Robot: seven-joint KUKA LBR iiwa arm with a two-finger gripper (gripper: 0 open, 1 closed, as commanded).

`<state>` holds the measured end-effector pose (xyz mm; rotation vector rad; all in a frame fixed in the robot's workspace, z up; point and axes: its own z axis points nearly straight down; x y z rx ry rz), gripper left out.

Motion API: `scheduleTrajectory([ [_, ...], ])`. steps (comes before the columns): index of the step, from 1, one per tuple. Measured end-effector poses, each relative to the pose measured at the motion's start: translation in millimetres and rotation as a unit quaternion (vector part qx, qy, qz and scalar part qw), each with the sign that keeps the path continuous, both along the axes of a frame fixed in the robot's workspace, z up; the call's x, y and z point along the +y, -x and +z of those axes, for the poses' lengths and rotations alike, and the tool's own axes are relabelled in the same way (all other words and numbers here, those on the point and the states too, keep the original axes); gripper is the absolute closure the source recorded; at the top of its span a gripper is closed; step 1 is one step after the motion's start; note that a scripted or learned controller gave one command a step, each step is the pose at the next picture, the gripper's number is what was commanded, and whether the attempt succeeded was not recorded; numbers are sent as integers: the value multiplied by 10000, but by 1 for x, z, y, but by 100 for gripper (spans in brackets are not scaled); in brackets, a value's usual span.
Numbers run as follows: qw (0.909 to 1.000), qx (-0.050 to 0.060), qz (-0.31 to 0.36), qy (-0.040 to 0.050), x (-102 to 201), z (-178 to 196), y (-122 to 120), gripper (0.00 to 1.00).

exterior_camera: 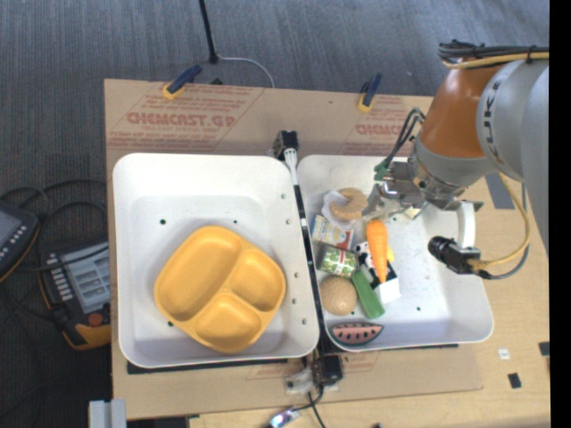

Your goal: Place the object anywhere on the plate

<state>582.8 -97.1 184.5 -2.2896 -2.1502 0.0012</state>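
The yellow plate (220, 286) sits in the left bin (143, 185), well apart from the arm. In the right bin (455, 315), the gripper (393, 194) hangs at the pile's twelve o'clock edge — jaw state cannot be told. The carrot (378, 246) lies just below at six o'clock, long axis twelve-to-six — the likeliest pick.

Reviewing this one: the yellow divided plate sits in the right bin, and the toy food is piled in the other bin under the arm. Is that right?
Not quite. The camera view shows the yellow divided plate in the left bin, not the right. The rest stands: the toy food, including the carrot and the watermelon slice, is piled in the other bin, under the arm.
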Motion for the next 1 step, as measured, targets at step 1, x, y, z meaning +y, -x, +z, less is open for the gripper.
scheduleTrajectory([
  [1, 10000, 0, -1, 0, 0, 0, 0, 0],
])
